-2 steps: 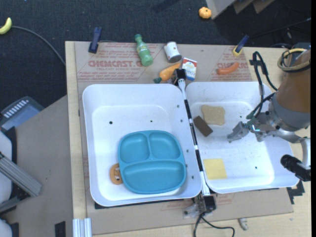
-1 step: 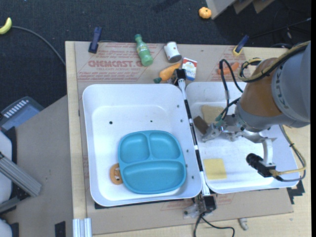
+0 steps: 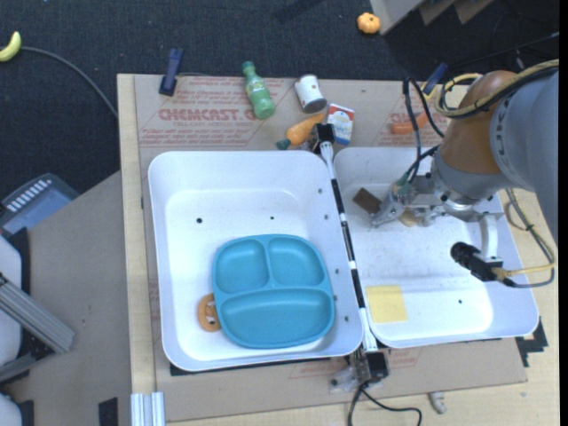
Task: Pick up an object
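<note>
The arm's metal claw (image 3: 392, 211) hangs low in the right white bin (image 3: 497, 313); I cannot tell its grip. A small brown block (image 3: 365, 200) lies just left of it, a flat yellow square (image 3: 386, 303) nearer me.

Worktop (image 3: 222, 114), brown board, printed lettering. We log directly on it: left bin (image 3: 169, 238), right bin (image 3: 506, 313), green bottle (image 3: 258, 90), white can (image 3: 310, 92), carrot (image 3: 302, 131), small carton (image 3: 340, 122), blue clip (image 3: 170, 71).

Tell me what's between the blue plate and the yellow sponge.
In the camera view, the bins' adjoining white walls separate the blue plate from the yellow sponge.
</note>
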`<state>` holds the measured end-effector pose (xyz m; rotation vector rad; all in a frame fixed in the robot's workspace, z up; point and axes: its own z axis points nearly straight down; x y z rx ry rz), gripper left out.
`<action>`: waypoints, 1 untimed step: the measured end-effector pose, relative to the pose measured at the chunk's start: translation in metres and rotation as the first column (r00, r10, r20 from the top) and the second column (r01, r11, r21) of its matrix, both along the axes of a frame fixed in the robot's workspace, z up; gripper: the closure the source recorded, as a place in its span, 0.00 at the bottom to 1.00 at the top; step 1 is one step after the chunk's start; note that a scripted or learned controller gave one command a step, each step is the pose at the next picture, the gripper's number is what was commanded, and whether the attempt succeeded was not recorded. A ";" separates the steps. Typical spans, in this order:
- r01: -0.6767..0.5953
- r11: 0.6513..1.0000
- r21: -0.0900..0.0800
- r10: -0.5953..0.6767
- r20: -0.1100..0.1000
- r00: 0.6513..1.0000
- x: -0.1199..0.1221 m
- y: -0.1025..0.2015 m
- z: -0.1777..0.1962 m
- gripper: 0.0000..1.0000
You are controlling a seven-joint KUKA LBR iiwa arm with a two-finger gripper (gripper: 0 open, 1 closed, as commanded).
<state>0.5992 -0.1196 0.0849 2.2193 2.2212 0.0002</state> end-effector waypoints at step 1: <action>-0.001 1.000 0.000 0.001 0.001 1.000 0.052 -0.008 0.000 0.00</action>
